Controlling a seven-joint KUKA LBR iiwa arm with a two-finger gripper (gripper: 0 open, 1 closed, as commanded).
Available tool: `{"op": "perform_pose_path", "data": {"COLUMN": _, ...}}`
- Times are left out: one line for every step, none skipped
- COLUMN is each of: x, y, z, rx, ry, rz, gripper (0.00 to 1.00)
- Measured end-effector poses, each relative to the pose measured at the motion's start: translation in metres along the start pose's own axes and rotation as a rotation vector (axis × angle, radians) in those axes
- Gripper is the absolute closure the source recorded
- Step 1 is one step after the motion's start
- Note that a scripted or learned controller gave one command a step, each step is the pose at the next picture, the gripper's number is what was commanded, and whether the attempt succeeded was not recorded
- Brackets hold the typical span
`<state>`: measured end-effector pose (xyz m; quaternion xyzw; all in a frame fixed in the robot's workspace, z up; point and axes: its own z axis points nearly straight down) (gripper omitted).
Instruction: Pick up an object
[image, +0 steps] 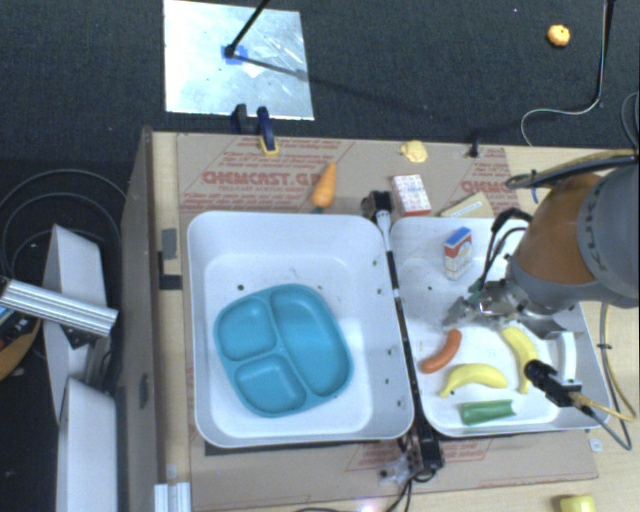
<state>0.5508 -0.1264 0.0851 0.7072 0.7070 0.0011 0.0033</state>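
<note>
The right bin (430, 262) holds several small things. A white carton with a blue and red label (457, 251) stands near its back. An orange sausage-shaped piece (441, 351) lies near the left wall, with a yellow banana (474, 377) and a green piece (486, 409) in front of it. A second banana (520, 350) lies to the right. My gripper (468, 307) reaches in from the right and hangs low over the bin's middle, just above and right of the orange piece, with nothing visibly in it.
The left bin (220, 250) holds a blue divided plate (283, 347). On the board behind the bins lie an orange carrot (323, 185), a small pink and white box (410, 194) and a yellow bit (414, 151). My arm covers the right bin's right side.
</note>
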Motion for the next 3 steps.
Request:
{"op": "perform_pose_path", "data": {"x": 0.044, "y": -0.025, "z": 0.001, "rx": 0.008, "ry": 0.005, "rz": -0.007, "gripper": 0.0}}
{"op": "perform_pose_path", "data": {"x": 0.042, "y": -0.023, "z": -0.01, "rx": 0.004, "ry": 0.004, "rz": -0.005, "gripper": 1.0}}
{"op": "perform_pose_path", "data": {"x": 0.126, "y": -0.005, "z": -0.105, "rx": -0.006, "ry": 0.007, "rz": -0.014, "gripper": 1.0}}
